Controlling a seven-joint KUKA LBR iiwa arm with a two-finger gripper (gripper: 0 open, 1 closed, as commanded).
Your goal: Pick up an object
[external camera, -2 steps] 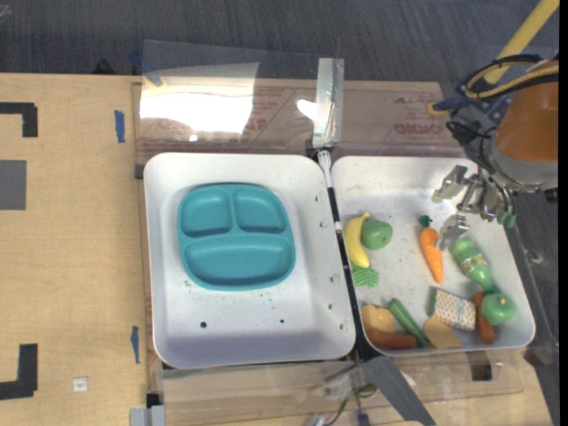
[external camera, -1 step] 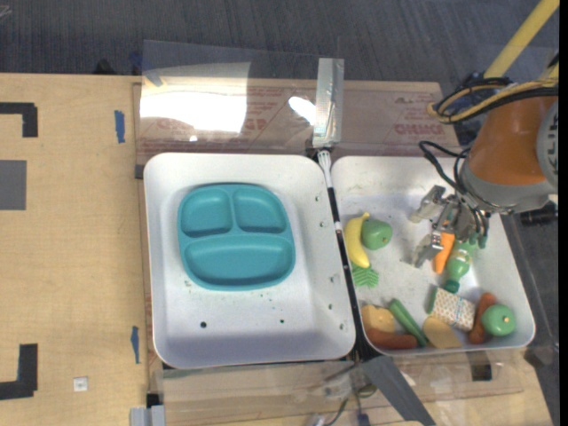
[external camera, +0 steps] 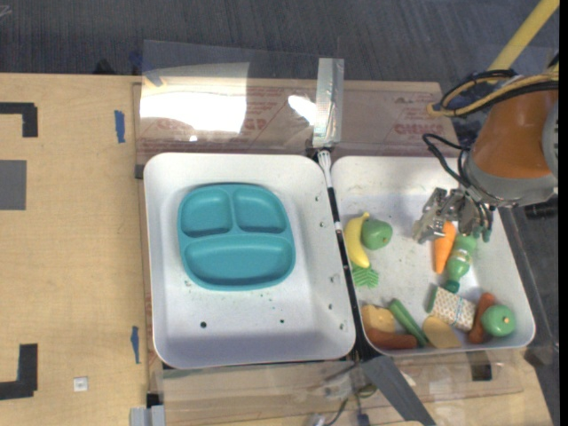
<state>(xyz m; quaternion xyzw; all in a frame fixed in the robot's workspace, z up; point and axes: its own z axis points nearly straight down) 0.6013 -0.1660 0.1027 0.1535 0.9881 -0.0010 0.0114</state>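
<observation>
No readable writing on the toys; the gripper [external camera: 441, 217] hovers beside the carrot [external camera: 442, 249], jaws' state unclear.

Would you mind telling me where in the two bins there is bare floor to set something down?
Left bin: a bare strip in front of the teal divided plate, and margins beside it. Right bin: open floor along the far wall, left of the gripper. Crowded: its near edge and right side, from banana and green apple to carrot.
</observation>
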